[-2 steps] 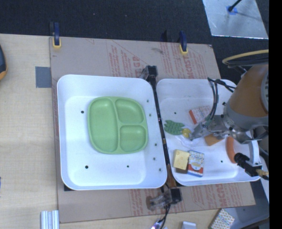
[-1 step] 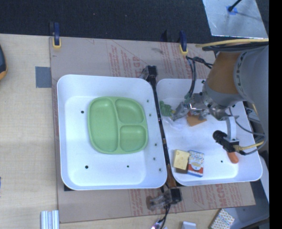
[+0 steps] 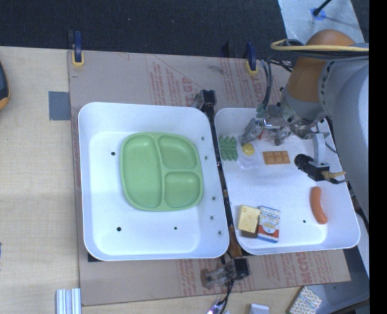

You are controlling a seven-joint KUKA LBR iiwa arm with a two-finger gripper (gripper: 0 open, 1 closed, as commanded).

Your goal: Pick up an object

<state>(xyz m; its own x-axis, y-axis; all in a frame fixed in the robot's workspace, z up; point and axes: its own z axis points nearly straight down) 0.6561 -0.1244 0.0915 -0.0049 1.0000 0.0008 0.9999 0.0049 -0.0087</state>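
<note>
Nearest the lens, a yellow block (image 3: 248, 220) and a small carton (image 3: 269, 223) lie touching at the right bin's (image 3: 291, 244) front rim, well apart from the gripper (image 3: 261, 128); whether its fingers are wide or narrow I cannot tell (too blurred); just below them sit a yellow piece (image 3: 247, 149) and a green ridged piece (image 3: 228, 148) against the bin's left wall; a cracker (image 3: 276, 157) lies beside, a sausage (image 3: 318, 205) farther off with bare floor between; the left bin (image 3: 102, 241) holds a green divided plate (image 3: 161, 171).

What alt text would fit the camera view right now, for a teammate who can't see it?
The gripper is low over the back left of the right bin, near a small yellow piece and a green block. That bin also holds a cracker, a sausage and two small boxes. The left bin holds a green divided plate.
</note>
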